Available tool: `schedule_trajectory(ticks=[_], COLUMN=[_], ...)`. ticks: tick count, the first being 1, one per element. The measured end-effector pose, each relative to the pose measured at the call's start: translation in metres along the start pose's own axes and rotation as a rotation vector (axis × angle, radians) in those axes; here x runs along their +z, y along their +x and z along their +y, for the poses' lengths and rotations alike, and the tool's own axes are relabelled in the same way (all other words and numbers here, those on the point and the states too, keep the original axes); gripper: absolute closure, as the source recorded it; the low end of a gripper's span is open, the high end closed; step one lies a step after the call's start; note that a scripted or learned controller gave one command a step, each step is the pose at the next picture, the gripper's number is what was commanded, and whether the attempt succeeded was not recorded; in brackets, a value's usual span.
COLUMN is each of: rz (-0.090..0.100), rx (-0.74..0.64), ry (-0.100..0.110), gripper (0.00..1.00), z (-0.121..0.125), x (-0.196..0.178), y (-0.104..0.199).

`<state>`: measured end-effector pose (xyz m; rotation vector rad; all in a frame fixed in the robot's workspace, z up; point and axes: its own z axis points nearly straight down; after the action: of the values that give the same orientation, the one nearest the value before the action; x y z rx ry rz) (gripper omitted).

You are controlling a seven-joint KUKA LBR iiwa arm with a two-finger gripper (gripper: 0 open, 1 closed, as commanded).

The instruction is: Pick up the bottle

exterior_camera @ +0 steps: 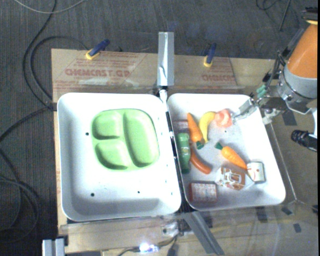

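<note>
Green plastic bottle [183,149] lies untouched against the right bin's left wall, so nothing's picked yet. The gripper [244,110] hovers near the pink toy [222,118], and I honestly can't tell its grip state.

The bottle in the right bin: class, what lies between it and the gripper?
The green bottle lies along the bin's left wall. The gripper is at the upper right. A carrot, a banana and a pink toy lie between.

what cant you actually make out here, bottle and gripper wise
- Green bottle, camera view: lies along the right bin's left wall; label too small and blurred to read, cap end unclear.
- Gripper, camera view: too small and blurred to judge its finger gap or whether it touches the pink item.
- Arm, camera view: cut off by the right edge.
</note>
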<state>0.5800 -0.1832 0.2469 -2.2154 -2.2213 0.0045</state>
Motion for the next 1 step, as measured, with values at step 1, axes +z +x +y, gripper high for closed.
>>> schedule_trajectory(ticks=[1], rz=[-0.003], rx=[-0.040], ry=[0.000], gripper=[0.00], z=[0.0426], x=[0.1550], y=[-0.0052])
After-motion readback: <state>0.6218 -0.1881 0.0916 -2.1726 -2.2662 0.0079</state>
